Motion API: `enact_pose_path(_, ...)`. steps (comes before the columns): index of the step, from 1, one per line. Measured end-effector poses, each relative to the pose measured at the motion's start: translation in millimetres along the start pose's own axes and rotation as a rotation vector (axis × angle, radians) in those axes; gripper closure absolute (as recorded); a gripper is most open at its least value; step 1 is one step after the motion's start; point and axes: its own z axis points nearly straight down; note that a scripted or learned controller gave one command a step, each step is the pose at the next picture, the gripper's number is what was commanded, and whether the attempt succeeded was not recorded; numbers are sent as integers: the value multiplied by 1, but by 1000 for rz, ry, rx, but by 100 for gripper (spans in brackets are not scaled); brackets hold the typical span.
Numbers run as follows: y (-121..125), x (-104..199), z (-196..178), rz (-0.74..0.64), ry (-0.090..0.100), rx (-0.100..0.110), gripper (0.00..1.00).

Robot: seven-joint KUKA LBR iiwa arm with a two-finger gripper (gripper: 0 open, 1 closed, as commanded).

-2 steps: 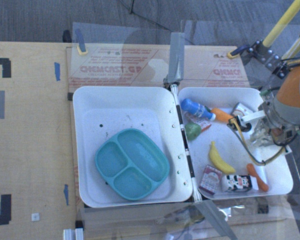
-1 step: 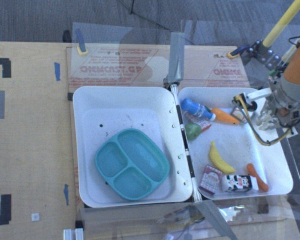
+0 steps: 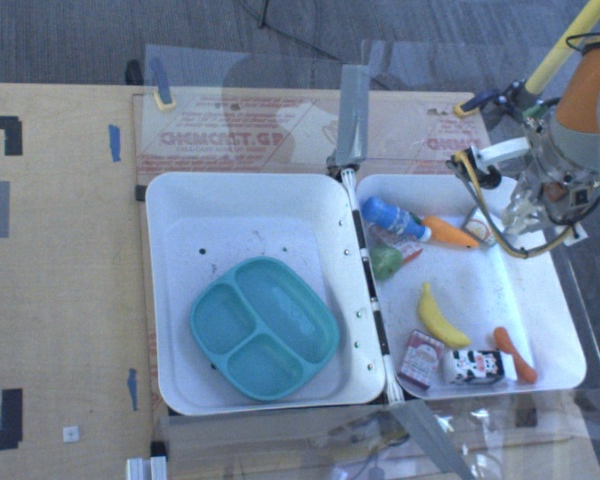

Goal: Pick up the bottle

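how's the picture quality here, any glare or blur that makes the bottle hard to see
Camera view: even, soft light, weak shadows; the bottle by the right bin's inner wall is slightly soft but its blue cap reads clearly, while its clear body is hard to trace. Clear sheeting along the bench's far and near edges gives pale reflections. The gripper area over that bin's far right corner is blurred and cluttered with cables.

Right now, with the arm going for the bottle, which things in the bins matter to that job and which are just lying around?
For the job:
bottle, blue-capped, lying at the back of the right bin
tool, above that bin's back right

Lying about:
teal divided plate in the left bin
banana
two carrots
green item
small carton
reddish packet
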Motion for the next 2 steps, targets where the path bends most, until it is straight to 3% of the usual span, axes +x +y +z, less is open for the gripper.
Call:
enact_pose_path(1,-38,15,-141,0,1,-1,100)
enact_pose_path(2,-39,15,-151,-1,2,0,100)
